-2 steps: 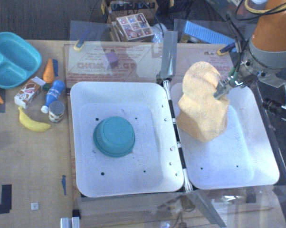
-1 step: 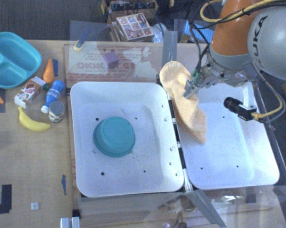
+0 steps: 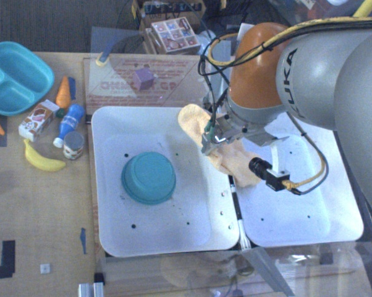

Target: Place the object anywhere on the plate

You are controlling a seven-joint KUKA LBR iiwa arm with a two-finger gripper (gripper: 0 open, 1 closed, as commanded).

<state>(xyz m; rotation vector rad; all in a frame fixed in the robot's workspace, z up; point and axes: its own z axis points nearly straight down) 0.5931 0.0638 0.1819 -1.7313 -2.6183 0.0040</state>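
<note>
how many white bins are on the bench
2. The left bin holds a teal bowl; the right bin sits beside it under the arm, which hides part of it.

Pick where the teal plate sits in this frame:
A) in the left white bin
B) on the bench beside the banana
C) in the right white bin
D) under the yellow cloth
A: the teal plate lies on the floor of the left white bin, apart from the yellow cloth straddling the bins' shared edge.

Single fixed camera above bench (image 3: 50, 228), slanted down over both bins (image 3: 112, 228).
</note>
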